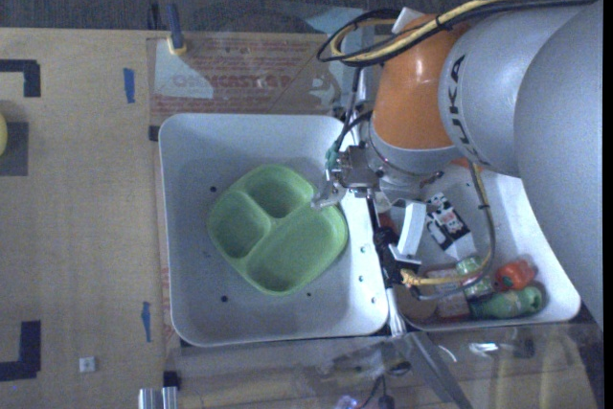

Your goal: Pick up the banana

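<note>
My gripper (330, 187) hangs low over the right side of the left bin (184, 235). It is at the upper right rim of a green divided plate (278, 230) that lies in this bin. Nothing shows between the gripper's tips. The grey arm with its orange band (412, 101) reaches in from the right and hides most of the right bin (563, 294), so whatever lies under it is out of sight.
At the near end of the right bin lie a green toy (510, 304), an orange-red one (515, 273) and a black-and-white item (446, 223). A ridge between the bins (375, 273) runs just below the gripper. Bare wooden bench (77, 235) lies to the left.
</note>
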`<state>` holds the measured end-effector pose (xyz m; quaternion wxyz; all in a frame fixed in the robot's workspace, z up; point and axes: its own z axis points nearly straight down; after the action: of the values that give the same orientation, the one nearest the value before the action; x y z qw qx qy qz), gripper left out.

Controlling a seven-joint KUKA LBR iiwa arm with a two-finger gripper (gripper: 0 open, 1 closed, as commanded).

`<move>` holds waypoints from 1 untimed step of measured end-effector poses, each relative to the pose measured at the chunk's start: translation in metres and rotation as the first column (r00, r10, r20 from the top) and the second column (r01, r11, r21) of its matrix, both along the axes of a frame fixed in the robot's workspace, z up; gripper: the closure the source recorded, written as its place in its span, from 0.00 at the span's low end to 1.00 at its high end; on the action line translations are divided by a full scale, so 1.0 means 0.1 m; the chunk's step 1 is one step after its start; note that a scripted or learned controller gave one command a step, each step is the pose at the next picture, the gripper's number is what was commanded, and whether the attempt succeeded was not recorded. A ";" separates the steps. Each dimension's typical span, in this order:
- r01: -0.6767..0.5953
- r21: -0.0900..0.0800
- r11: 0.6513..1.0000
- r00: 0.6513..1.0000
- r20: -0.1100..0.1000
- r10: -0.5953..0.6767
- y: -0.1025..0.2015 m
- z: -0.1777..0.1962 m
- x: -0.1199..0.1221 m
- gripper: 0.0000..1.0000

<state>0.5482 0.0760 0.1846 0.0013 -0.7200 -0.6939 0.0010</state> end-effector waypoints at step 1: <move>-0.024 0.002 1.000 0.999 0.036 0.024 0.25 -0.41 -0.13 0.00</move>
<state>0.5353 0.1011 0.1435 -0.0101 -0.7117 -0.7023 -0.0128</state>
